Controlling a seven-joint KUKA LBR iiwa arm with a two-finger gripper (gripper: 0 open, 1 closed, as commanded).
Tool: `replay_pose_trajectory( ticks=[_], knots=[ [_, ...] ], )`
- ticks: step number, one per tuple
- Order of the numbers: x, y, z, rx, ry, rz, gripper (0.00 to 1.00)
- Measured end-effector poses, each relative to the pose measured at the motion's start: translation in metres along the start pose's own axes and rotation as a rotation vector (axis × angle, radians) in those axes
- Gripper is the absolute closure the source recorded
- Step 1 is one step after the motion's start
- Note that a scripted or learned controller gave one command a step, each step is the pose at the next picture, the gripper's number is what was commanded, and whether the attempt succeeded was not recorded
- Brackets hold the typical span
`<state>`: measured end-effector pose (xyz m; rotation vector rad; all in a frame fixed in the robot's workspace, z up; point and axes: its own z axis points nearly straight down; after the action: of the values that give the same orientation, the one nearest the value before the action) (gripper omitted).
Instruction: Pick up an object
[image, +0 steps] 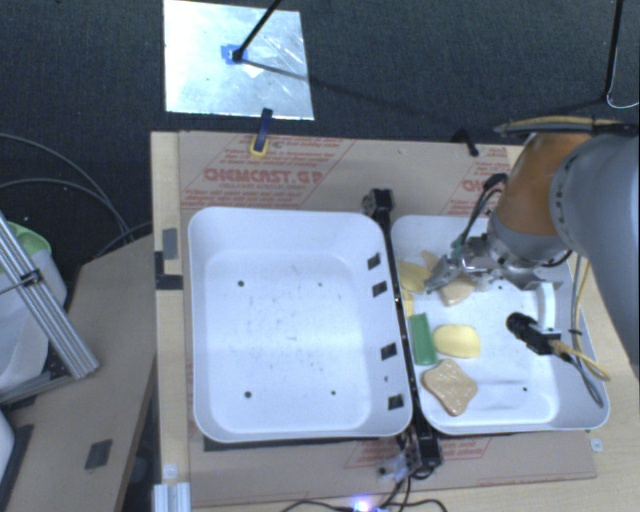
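Red "CHEMCAST GP" lettering is printed on the brown board (300, 165).

From my remote station: two bins sit side by side on the bench (300, 160), the left bin (290, 320) touching the right bin (500, 400) along a shared middle edge. In the right bin, a block (421, 338) lies against its left edge, a sponge (457, 341) just beside it, and a biscuit (449, 386) near the front-left corner. The gripper (448, 272) hangs over pieces (414, 274) near the far-left corner, the arm (560, 190) reaching in from the right edge.
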<state>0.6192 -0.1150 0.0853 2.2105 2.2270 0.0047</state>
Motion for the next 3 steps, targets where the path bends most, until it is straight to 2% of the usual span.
replay_pose_trajectory(
  ticks=[1,2,3],
  knots=[
    [-0.016,-0.128,0.001,0.014,0.002,0.013,0.00],
    [0.090,-0.081,-0.106,-0.010,0.004,-0.008,0.00],
    [0.029,-0.093,-0.032,0.009,-0.001,0.011,0.00]
  ],
)
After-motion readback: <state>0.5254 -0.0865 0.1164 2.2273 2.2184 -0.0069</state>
